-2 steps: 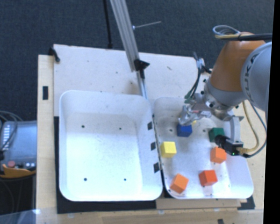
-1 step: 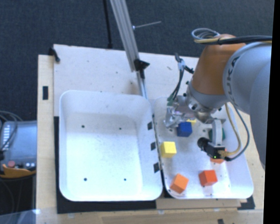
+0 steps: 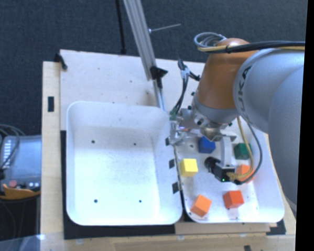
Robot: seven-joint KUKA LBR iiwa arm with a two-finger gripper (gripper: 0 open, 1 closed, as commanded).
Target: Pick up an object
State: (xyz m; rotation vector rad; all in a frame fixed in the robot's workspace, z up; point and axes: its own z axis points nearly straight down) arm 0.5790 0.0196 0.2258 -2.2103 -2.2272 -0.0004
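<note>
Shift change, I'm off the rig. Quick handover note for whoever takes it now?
Gripper: low over the right bin, near its back; whether it is open or shut can't be told, and nothing is visibly held.
Things, all in the right bin: blue block just under the gripper, green block to its right, yellow block near the divider, orange block at the front, red-orange block beside it. Another orange piece is partly hidden by the arm's cabling.
Done: no pick confirmed.
Left: grasp one block and lift it; the blue one looks closest.

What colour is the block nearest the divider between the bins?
Yellow block, clearest in the camera view.
</note>
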